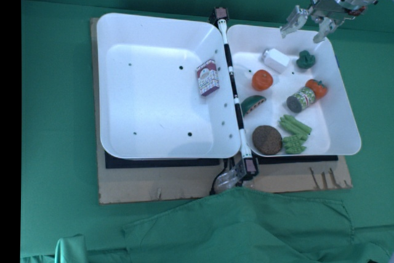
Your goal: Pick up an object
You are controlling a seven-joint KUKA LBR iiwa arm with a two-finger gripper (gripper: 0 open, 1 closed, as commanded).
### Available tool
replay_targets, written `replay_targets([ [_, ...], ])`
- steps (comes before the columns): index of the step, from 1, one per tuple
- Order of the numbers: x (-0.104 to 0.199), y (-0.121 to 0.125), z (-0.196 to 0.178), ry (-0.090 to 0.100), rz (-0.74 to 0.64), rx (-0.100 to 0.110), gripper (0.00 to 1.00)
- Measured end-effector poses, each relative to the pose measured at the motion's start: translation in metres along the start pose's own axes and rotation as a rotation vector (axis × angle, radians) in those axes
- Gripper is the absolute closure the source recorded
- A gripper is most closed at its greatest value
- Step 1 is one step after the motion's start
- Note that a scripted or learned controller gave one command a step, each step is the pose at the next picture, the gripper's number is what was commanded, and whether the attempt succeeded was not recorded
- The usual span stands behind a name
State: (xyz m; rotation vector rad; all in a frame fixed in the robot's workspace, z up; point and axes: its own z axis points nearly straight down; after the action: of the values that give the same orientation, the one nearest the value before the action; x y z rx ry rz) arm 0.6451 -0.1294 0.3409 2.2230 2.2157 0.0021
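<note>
Green-draped surface [55, 132] bearing two white bins on cardboard [154, 191].
The pincer [309, 24] is held spread above the right bin [345, 126]; the carton's [207, 77] print cannot be read.

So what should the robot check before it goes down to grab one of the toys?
1. End effector open: ok, its fingers are spread apart.
2. Nothing between the fingers: ok.
3. End effector above the toys: ok, it hangs over the far rim of the right white bin.
4. A target close under it: ok, the small green broccoli-shaped toy and the white rectangular block lie nearest.
5. Room around the target: ok for the broccoli toy, which lies apart from the other toys; cannot tell whether the white block touches the round orange-red tomato toy.
6. Left white bin: holds one pink and white carton, far from the end effector.
</note>
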Motion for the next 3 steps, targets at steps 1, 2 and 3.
replay_targets([
  [1,0.000,0.000,0.000,0.000,0.000,0.000,0.00],
  [2,0.001,-0.003,0.040,-0.001,0.000,0.003,0.00],
  [3,0.008,0.003,0.093,0.000,-0.001,0.006,0.00],
])
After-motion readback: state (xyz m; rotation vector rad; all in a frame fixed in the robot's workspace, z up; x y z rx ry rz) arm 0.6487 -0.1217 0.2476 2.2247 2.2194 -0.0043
